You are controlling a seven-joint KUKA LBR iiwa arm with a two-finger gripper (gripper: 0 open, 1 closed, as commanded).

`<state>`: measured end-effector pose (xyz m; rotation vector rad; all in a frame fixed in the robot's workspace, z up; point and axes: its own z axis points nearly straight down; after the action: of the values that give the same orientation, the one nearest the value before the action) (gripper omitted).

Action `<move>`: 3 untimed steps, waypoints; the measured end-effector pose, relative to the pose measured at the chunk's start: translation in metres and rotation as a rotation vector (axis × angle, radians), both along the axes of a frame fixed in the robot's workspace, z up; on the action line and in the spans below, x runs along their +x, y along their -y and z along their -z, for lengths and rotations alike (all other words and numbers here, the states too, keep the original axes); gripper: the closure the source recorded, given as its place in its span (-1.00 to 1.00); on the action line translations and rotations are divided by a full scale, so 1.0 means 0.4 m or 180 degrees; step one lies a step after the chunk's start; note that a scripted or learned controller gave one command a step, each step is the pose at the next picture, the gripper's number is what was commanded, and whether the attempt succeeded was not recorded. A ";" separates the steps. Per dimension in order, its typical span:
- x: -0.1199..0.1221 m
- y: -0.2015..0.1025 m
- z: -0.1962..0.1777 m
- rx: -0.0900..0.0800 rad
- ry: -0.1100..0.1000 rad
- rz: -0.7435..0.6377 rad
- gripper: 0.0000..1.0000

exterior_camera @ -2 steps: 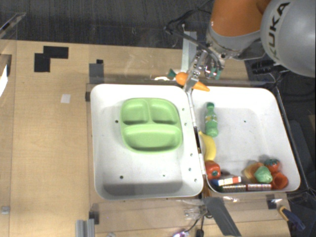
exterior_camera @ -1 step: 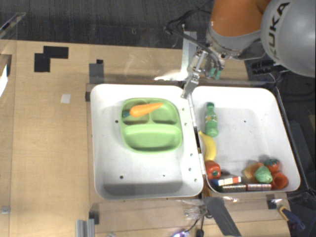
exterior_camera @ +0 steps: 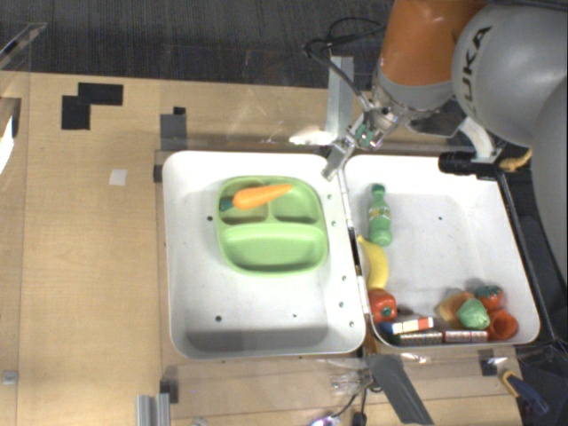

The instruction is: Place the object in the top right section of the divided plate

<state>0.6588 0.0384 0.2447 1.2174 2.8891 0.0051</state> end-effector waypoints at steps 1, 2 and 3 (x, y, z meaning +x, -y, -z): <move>0.004 -0.003 -0.033 0.0001 0.0026 -0.0018 1.00; -0.003 0.129 -0.025 -0.0006 0.0005 -0.0493 1.00; -0.161 0.145 -0.192 -0.0002 0.0008 -0.0189 1.00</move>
<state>0.5945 -0.0196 0.3214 1.1303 2.9215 0.0061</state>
